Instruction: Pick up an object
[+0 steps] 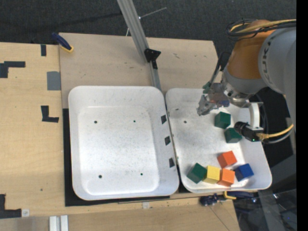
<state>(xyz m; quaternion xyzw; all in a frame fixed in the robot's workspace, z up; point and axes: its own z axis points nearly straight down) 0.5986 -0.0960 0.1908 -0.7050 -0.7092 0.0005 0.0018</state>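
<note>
Progress looks nil: the gripper (206, 105) hovers at upper middle of the right bin (192, 143), whether parted or closed I cannot tell, nothing visibly held. Nearest green block (222, 120) lies just right, others lower right.

A pale wooden worktop (110, 66) lies on dark carpeted floor (57, 8), with a lower wooden panel (24, 129) adjoining its left edge and bearing dark tape marks (47, 113). A grey metal pole (134, 23) slants across the worktop's far edge, and a black mat (67, 186) lies at its near-left corner.
</note>
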